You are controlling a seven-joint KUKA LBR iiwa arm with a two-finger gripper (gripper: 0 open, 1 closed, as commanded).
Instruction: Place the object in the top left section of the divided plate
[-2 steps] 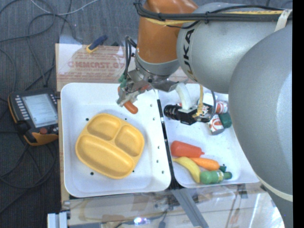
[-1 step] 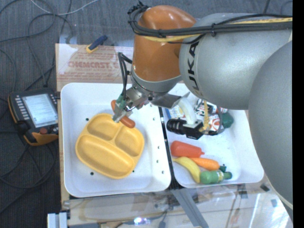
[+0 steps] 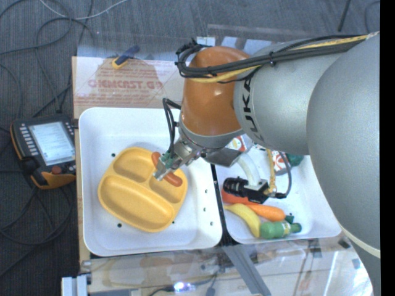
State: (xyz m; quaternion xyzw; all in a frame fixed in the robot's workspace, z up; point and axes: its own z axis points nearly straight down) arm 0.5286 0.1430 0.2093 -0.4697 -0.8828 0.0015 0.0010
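A yellow divided plate (image 3: 133,202) lies in the left bin (image 3: 99,128). It has one long section along its lower left side and two smaller ones at its top and right. My gripper (image 3: 164,168) hangs low over the ridge between the two smaller sections. An orange-red, sausage-like object (image 3: 175,179) lies on the plate right under the gripper. One end pokes out at the upper left of the gripper and the other end rests in the right section. The gripper hides its middle, and I cannot make out any contact between them.
The right bin (image 3: 321,224) holds a carrot (image 3: 266,211), a yellow banana (image 3: 245,218), a green bottle-shaped item (image 3: 279,229) and a red-and-white item (image 3: 281,160). A cardboard sheet (image 3: 117,88) lies behind the left bin. A pendant (image 3: 46,143) sits to the left.
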